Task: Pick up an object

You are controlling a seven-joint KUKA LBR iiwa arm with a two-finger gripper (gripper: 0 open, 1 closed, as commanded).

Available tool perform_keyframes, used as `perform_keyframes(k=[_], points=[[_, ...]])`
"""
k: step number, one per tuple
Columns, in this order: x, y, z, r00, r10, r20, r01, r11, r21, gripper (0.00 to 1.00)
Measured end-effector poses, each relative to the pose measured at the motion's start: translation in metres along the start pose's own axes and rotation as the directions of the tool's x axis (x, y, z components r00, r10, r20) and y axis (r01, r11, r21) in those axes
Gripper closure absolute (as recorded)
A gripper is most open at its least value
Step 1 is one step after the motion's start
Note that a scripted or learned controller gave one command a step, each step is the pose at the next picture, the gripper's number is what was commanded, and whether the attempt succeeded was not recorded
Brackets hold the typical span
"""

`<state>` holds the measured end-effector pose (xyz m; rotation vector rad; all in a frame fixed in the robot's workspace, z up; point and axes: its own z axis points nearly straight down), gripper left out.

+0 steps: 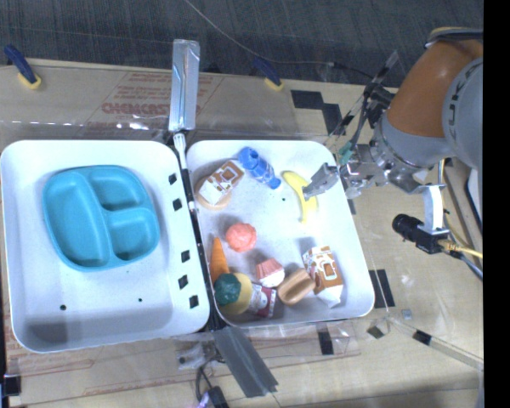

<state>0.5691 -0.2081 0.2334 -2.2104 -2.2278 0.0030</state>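
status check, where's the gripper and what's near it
Gripper over right bin's right rim, nothing seen held. Banana right beside it. Blue toy and other toys crowd nearby.

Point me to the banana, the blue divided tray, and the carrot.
banana [299, 190]: camera view, middle of its yellow curve
blue divided tray [75, 223]: camera view, its large left compartment
carrot [218, 260]: camera view, middle of the orange body

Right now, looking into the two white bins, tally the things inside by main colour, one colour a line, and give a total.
Blue: 2, the divided tray and the small blue toy
Yellow: 1, the banana
Orange: 1, the carrot
Pink or red: 2
Green: 1
Brown and white: 3
Total: 10
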Motion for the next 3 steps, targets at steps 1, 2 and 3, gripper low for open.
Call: perform_keyframes(k=[1,2,3], points=[[0.0,0.051,0.141,0.996,0.086,0.002,-0.086,0.996,-0.003,0.0],[0.001,0.052,0.131,0.997,0.081,0.001,-0.081,0.997,-0.002,1.0],[0.071,0.045,0.013,0.985,0.172,-0.001,-0.172,0.985,-0.011,1.0]])
